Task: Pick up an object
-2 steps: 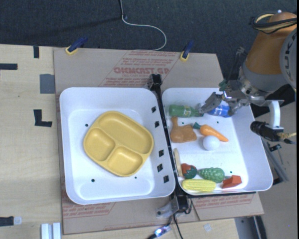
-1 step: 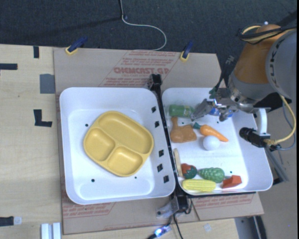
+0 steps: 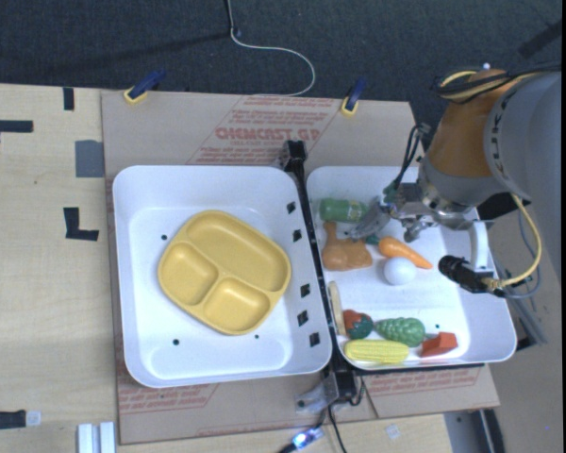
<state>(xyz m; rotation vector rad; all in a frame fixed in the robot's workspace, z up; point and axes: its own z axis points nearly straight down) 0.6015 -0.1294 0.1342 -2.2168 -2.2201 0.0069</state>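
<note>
A yellow three-compartment plate (image 3: 224, 270) lies in the left bin (image 3: 141, 347). Taking the white egg (image 3: 399, 272) in the right bin (image 3: 495, 333) as landmark: an orange carrot (image 3: 403, 250) touches it just above, a tan bread piece (image 3: 346, 255) lies to its left, and a green can (image 3: 341, 209) sits up-left. The claw (image 3: 389, 217) hovers just above the carrot. Below the egg lie broccoli (image 3: 401, 329), a corn cob (image 3: 376, 351) and a strawberry (image 3: 357, 325).

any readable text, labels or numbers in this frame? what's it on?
Red print on the cardboard above the bins: seen upside down and too blurred to read for certain.
Fainter red print on the cardboard's lower edge, below the right bin: too small to read.
Yellow tray, toy food and arm: no text visible.
</note>
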